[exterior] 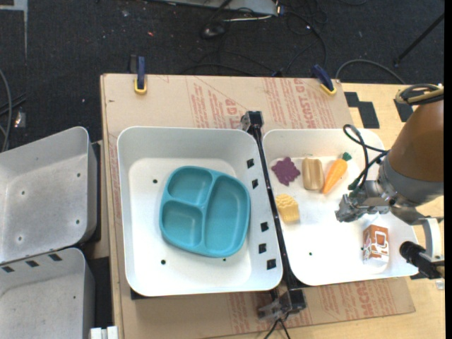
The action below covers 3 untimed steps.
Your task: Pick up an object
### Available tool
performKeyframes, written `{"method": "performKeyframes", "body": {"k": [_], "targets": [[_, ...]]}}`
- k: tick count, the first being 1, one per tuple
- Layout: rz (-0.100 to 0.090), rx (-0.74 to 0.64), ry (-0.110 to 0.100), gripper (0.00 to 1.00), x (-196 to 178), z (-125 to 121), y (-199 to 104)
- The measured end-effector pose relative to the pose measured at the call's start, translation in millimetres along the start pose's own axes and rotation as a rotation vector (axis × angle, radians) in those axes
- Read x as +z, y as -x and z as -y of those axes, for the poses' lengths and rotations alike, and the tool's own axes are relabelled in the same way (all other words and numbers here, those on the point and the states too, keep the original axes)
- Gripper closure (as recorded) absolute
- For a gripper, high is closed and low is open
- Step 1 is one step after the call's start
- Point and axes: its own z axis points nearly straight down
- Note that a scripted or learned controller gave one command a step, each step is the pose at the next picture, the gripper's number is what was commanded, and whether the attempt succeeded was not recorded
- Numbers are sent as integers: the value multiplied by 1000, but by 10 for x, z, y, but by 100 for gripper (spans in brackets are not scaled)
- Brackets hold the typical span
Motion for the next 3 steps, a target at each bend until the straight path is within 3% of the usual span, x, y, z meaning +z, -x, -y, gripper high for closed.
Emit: {"method": "performKeyframes", "body": {"k": [2,3], "targets": [[0,0,-2,100,-790,17,-29],[-3,-4,-7,100,-639,33,-561]]}}
